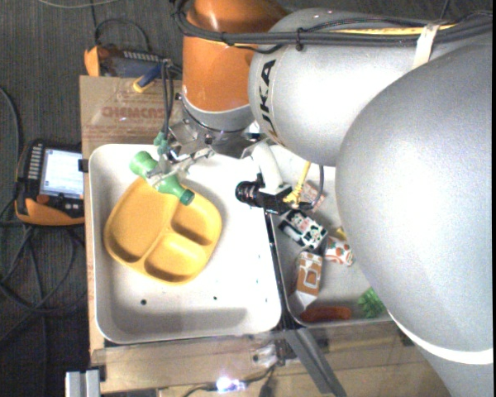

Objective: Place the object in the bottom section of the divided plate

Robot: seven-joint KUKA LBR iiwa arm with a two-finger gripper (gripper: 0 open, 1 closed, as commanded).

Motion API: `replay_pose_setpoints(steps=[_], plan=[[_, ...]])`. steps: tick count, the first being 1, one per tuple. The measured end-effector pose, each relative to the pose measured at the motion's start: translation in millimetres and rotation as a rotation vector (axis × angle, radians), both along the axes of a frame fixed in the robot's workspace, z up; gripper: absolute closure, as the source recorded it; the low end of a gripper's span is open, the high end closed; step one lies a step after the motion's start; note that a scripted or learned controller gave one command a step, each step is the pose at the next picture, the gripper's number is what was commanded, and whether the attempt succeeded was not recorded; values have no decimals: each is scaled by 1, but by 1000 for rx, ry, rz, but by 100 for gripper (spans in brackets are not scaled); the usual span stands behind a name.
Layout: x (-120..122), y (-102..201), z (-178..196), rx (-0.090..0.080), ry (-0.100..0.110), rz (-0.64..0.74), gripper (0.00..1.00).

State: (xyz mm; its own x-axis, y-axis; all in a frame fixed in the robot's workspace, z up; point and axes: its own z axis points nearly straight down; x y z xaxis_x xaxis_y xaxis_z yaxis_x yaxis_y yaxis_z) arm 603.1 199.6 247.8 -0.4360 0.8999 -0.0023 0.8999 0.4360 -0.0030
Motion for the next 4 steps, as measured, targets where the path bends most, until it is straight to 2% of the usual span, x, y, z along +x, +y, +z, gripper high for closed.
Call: replay_pose_setpoints(steps=[1, 2, 3, 4], plan=[[0, 0, 0, 0, 0, 0, 0], [-25, -30, 97, 0, -2, -36, 0], [-18, -44, 173, 0, -2, -64, 0], [-7, -27, 186, 0, -2, 47, 0]])
